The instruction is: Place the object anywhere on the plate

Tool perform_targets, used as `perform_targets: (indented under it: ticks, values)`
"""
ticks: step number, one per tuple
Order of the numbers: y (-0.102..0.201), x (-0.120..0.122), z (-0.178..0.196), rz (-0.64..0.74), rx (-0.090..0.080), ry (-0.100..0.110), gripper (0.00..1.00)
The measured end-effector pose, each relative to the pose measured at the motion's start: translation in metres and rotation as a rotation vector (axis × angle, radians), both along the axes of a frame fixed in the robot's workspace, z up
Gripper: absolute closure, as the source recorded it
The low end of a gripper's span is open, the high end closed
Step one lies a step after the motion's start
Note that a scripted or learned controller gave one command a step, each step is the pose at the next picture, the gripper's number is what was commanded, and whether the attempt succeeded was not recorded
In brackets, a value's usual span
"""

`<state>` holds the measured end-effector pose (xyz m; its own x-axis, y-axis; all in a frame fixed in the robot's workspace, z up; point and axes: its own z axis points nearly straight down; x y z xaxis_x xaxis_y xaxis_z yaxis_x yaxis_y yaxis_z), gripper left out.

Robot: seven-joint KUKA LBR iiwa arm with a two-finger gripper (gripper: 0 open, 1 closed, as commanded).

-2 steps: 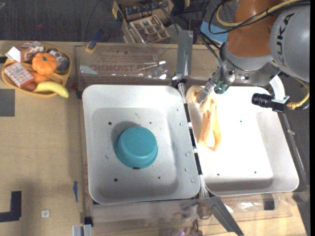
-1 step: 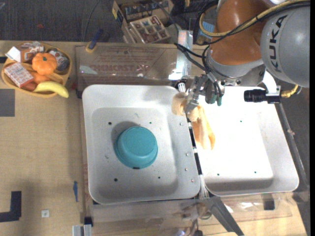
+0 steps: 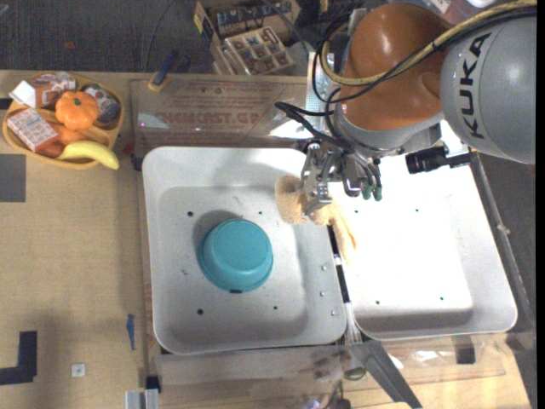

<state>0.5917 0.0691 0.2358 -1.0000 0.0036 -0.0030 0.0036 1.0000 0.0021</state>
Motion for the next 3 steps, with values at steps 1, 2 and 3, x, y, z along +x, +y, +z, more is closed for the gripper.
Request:
perform_targets:
  ticks: [1,2,3]
  values:
    - [0.049,-0.034,-0.009,0.005,0.0,0.0,1.0]
    - [0.09,-0.065,-0.009,0.006,0.0,0.002,1.0]
    - [0.09,-0.064,-0.009,0.006,0.0,0.002,0.0]
